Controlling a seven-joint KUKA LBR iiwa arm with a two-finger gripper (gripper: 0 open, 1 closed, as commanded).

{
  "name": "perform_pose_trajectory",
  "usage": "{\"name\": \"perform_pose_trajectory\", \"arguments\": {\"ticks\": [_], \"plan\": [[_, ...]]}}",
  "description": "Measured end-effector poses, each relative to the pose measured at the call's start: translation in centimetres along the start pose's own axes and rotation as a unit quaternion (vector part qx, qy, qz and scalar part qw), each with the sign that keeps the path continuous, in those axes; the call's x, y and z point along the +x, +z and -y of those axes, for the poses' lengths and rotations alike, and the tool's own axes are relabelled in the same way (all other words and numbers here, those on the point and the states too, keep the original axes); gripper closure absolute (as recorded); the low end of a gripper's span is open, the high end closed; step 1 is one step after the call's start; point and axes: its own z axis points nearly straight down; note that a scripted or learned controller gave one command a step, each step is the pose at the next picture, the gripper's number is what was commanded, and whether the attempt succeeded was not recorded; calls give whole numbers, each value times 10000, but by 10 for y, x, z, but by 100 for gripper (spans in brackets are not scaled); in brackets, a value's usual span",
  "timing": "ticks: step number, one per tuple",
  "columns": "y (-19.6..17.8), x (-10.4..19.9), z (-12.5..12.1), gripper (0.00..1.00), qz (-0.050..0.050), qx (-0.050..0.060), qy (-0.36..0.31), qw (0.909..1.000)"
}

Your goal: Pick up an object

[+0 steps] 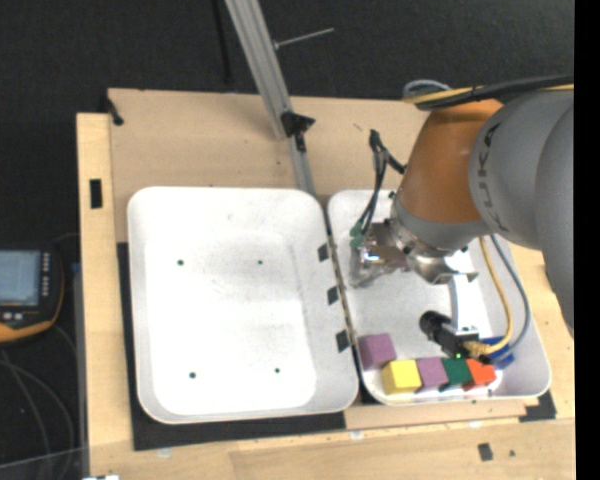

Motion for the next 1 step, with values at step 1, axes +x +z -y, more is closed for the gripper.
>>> {"name": "perform_pose_trajectory", "arguments": {"ticks": [1], "plan": [[-1,85,-15,100,-14,-1,-22,10000]]}}
